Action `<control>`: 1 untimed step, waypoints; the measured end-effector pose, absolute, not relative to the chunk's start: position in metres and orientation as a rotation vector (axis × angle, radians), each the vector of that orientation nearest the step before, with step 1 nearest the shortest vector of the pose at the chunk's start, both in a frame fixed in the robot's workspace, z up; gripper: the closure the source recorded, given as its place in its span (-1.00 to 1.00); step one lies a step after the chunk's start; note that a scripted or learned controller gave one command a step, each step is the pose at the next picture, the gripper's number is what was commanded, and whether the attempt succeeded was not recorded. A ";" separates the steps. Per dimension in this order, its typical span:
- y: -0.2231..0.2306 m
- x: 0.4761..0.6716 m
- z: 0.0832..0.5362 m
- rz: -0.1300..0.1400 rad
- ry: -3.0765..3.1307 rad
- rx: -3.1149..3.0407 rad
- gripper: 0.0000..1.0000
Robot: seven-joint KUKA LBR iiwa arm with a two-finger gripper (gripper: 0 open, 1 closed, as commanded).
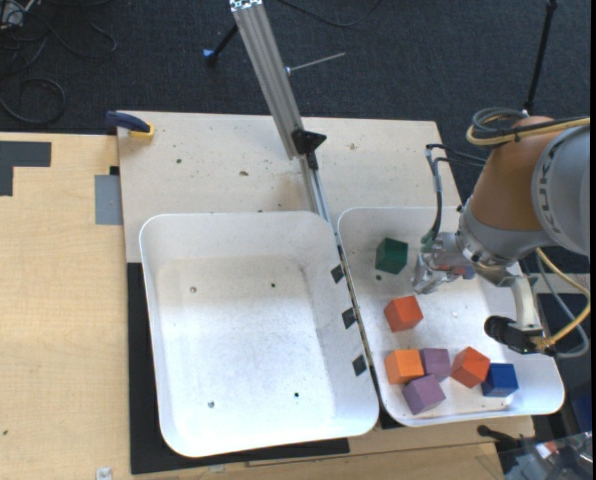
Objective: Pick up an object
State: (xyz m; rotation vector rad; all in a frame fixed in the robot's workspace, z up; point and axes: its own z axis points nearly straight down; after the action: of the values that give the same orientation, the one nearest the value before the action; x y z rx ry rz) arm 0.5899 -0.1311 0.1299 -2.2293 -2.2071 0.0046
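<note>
In the right bin (538,393) lie a green cube (391,256) near the back, an orange-red cube (403,313) in the middle, and a cluster along the front: an orange cube (405,365), two purple cubes (425,391), another orange-red cube (470,365) and a blue cube (500,378). My gripper (425,276) hangs over the bin's middle, between the green cube and the middle orange-red cube, just right of both. Nothing is visible between its tips.
The left bin (158,268) stands beside the right one, with a row of black clips on the shared rim. A slanted metal rail (278,88) rises behind the bins. The arm's cables (548,318) hang over the right bin's right side.
</note>
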 end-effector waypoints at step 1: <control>-0.135 0.596 0.191 -0.002 -2.221 -2.225 1.00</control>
State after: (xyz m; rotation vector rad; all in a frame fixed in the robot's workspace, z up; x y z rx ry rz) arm 0.5963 -0.1353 0.1906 -2.2249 -2.2209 -0.0021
